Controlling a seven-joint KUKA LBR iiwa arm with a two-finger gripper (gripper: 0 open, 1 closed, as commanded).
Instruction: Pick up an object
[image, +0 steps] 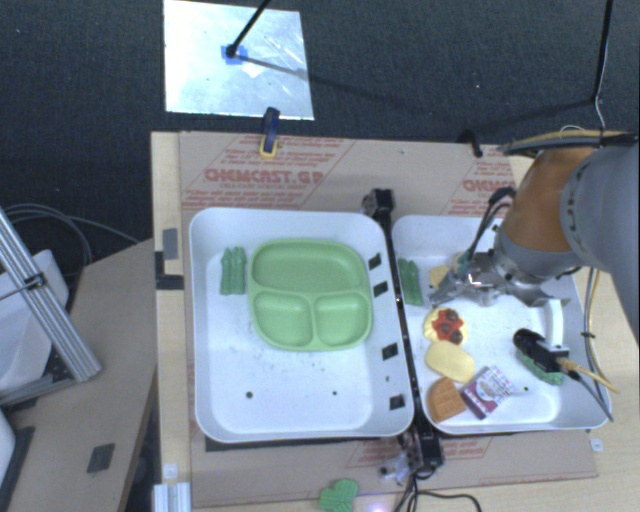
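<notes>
Several small items lie in the right bin (530, 408), and none is seen to be held. Nearest the front rim, a brown rounded piece (445, 400) and a purple printed packet (487, 390) are found side by side; the packet appears flat and crinkled. Just behind them a smooth yellow oval (450, 362) is placed, and behind that a yellow disc with red spots (445, 325). Further back, the gripper (450, 288) is positioned low over the bin floor, just beside a small yellow piece (440, 274) and near a ribbed green strip (408, 282) at the bin's left wall. Whether the gripper is open or closed cannot be told. The step in hand is judged to be the approach onto an object, and the small yellow piece is the likeliest target. Final alignment and a closing on it are called for next. In the left bin (290, 395), a moulded green divided plate (308, 295) and a second green strip (232, 270) are set.
</notes>
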